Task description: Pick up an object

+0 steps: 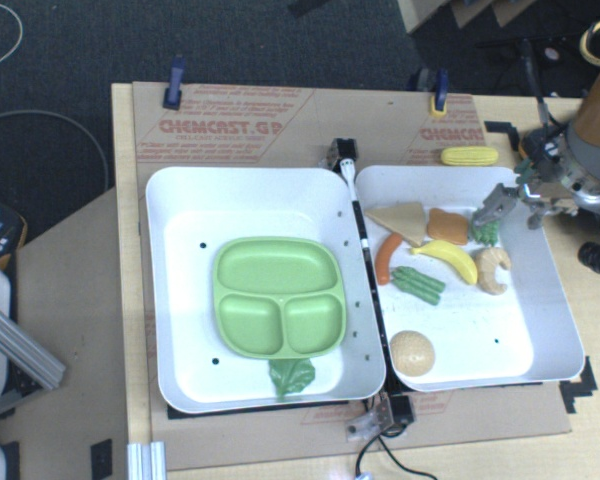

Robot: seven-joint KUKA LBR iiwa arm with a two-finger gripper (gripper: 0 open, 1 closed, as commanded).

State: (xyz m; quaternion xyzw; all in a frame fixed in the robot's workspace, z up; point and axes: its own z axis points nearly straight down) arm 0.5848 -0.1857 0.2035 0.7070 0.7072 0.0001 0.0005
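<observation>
The right bin (540,318) holds several toy foods: a tan wedge (400,220), a brown bun (447,226), a banana (452,258), an orange carrot (386,256), green beans (418,284), a beige lump (494,270) and a round bread roll (412,351). My gripper (498,208) reaches in from the right and hangs over the bin's far right part. It sits just above a small green piece (488,234), beside the brown bun. Nothing is visibly held.
The left bin (175,268) holds a green divided plate (278,296) and a lettuce leaf (293,375) at its front. A yellow corn cob (469,155) lies on the bench behind the right bin. Blue clamps (174,85) grip the board's far edge.
</observation>
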